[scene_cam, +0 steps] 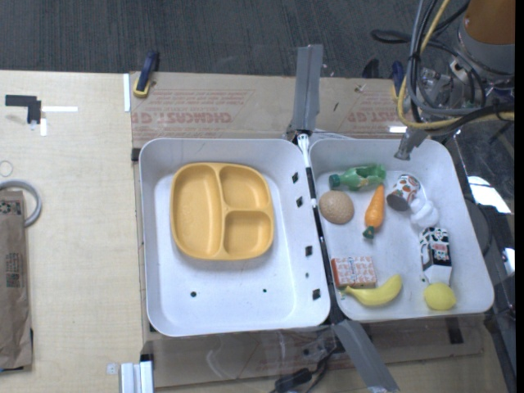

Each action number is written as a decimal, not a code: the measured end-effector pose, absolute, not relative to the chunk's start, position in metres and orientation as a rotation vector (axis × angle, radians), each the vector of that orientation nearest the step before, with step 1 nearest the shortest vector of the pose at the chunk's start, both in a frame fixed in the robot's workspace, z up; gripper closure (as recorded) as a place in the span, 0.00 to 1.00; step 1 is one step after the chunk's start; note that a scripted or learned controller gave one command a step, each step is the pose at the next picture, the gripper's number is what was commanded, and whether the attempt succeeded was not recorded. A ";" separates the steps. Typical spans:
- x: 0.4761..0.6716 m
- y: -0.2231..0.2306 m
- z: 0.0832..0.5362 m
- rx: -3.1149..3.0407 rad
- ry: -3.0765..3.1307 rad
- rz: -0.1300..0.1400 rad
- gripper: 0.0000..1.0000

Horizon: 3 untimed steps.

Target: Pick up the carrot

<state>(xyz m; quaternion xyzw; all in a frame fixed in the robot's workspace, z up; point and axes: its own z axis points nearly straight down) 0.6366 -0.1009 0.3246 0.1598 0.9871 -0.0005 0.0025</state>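
Camera view: carrot (374, 208) lies in right bin (467, 219), upper middle, orange body w/ green stub at its lower end. It sits just beside brown ball (336, 207) on its left; green bottle (358, 177) just above, spotted cup (402, 191) close on its right. Banana (374, 292) and lemon (440, 297) well apart, near front. Yellow plate (221, 211) in left bin (155, 244).

Arm (489, 11) is at top right, above bin corner; gripper (407, 144) is near the bin's back rim, jaw state can't tell, nothing seen held.

Carrot prob. light, stiff plastic toy, smooth, may slip or roll. Best grab across thick mid-body, jaws crossways; tight clearance vs ball and cup.
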 end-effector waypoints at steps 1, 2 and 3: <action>0.597 -0.073 0.190 0.459 3.108 -0.001 0.00; 0.603 -0.132 0.091 0.449 3.106 -0.001 0.00; 0.605 -0.132 0.100 0.454 3.101 0.000 1.00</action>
